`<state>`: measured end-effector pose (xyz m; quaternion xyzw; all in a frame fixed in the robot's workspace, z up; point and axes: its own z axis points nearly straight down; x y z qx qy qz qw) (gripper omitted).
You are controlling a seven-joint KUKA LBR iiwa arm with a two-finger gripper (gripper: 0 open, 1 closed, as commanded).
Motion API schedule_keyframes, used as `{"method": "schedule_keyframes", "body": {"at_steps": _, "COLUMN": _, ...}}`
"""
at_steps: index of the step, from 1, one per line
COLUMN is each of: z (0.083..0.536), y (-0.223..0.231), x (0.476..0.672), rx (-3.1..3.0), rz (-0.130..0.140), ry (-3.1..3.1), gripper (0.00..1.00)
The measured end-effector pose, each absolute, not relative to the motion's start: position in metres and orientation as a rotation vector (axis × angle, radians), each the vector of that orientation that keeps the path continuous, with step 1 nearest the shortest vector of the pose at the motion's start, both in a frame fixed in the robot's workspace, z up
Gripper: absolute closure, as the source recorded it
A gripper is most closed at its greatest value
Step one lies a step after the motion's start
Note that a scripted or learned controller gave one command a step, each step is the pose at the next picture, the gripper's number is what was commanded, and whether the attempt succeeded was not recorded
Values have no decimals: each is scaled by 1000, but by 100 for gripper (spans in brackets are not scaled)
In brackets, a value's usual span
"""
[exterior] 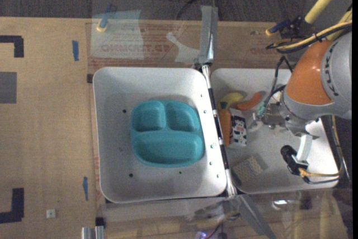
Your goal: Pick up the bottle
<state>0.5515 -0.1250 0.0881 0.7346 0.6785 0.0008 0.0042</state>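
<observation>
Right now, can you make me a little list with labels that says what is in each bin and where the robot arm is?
left bin: a teal divided tray
right bin: orange bottle, small carton with a cow picture, banana, an orange-red item, a grey sponge-like pad
arm: reaching over the right bin
gripper: beside the carton, fingers unclear

Your arm (330, 84) is grey, with a rounded orange band (309, 80) above a metallic grey wrist (278, 116). You'll see dark lettering on the grey shell, black cables along it, and a yellow-tipped black connector below.
</observation>
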Motion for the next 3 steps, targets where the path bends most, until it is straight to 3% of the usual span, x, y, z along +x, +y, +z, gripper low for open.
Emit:
{"method": "schedule_keyframes", "body": {"at_steps": 1, "z": 88, "y": -201, "x": 613, "rx": 2680, "rz": 10, "ry": 1645, "gripper": 0}}
{"method": "schedule_keyframes", "body": {"at_steps": 2, "z": 99, "y": -201, "x": 614, "rx": 2671, "rz": 4, "ry": 1647, "gripper": 100}}
{"method": "schedule_keyframes", "body": {"at_steps": 3, "z": 247, "y": -215, "x": 658, "rx": 2695, "rz": 1, "ry": 1609, "gripper": 100}}
